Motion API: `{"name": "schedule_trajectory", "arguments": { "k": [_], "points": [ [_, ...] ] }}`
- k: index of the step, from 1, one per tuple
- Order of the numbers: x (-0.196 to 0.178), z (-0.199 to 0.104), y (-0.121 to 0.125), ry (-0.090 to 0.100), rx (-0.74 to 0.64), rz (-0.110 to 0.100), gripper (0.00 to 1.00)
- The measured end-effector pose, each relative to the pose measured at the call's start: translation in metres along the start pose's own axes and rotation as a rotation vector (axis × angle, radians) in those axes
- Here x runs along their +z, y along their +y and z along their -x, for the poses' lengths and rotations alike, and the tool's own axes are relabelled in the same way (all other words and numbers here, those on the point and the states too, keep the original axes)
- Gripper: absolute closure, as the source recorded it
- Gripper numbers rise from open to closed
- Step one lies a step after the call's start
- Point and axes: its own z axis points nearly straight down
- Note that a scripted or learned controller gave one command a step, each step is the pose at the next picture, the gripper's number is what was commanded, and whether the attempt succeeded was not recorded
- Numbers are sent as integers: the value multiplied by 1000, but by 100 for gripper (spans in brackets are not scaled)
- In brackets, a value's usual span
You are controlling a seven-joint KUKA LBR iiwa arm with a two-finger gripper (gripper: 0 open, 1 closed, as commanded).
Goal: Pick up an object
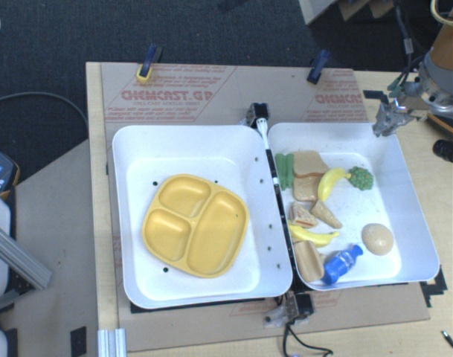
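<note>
Your grey metal end effector (pixel 390 117) hovers over the right white plastic bin's (pixel 414 192) far rim, grip state unclear, nothing held; the toy food, including the curved yellow plastic banana (pixel 329 183), lies unpicked inside.

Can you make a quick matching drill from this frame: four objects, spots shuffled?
Things:
1. yellow divided plate
2. broccoli
3. blue bottle
4. gripper

Places:
A. right bin, near edge
B. above the right bin's far right corner
C. left bin, middle
D. right bin, far part, beside a banana

Pairs: 1-C, 2-D, 3-A, 4-B
</note>
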Motion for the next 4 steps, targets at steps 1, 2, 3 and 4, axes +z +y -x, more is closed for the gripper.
{"name": "schedule_trajectory", "arguments": {
  "k": [1,2,3,4],
  "points": [
    [-24,0,1,0,0,-1,100],
    [-17,-35,-46,4,1,-12,100],
    [-12,-56,-91,5,2,-13,100],
    [-27,-90,-137,5,-1,-11,100]
  ]
}}
